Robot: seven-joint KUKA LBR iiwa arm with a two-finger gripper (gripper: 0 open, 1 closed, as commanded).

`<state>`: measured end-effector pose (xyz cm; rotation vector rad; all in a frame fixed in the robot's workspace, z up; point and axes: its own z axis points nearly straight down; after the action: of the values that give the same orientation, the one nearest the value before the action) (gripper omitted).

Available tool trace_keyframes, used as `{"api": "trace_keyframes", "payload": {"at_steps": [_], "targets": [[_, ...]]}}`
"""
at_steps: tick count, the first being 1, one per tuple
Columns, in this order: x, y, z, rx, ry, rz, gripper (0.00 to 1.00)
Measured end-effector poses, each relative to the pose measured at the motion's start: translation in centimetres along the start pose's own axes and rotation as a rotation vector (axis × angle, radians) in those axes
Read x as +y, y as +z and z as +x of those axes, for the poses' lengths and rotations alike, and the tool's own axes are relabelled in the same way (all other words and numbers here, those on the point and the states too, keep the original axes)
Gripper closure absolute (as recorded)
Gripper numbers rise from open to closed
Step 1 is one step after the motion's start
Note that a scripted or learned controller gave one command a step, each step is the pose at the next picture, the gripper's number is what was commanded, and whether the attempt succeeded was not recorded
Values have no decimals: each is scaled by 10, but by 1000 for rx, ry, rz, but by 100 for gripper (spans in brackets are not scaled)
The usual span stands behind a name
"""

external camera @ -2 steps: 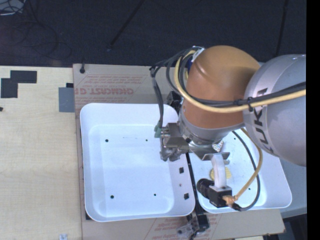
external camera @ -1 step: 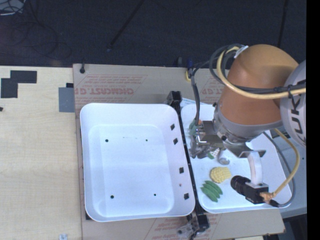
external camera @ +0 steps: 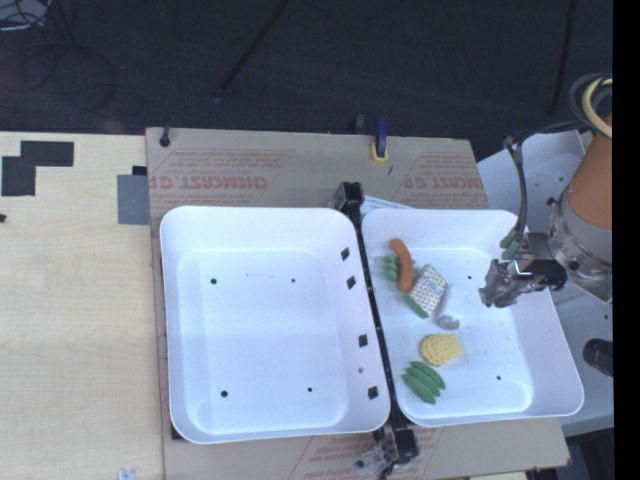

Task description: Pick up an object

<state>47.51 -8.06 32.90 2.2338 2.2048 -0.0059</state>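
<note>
Hovering with unclear grip, end effector (external camera: 497, 290) sits right of checkered block (external camera: 429, 290)

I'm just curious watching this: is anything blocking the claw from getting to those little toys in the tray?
Nothing visible does. The gripper sits over bare floor of the right bin, and the nearest toys, the small grey piece and checkered block, lie openly to its left.
</note>
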Motion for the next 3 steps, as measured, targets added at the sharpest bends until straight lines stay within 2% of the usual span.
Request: {"api": "trace_keyframes", "payload": {"at_steps": [1, 2, 3], "targets": [[0, 5, 82, 7, -20, 4, 100], [44, -20, 128, 5, -19, -2, 100], [103, -119, 178, 7, -19, -11, 100]]}}
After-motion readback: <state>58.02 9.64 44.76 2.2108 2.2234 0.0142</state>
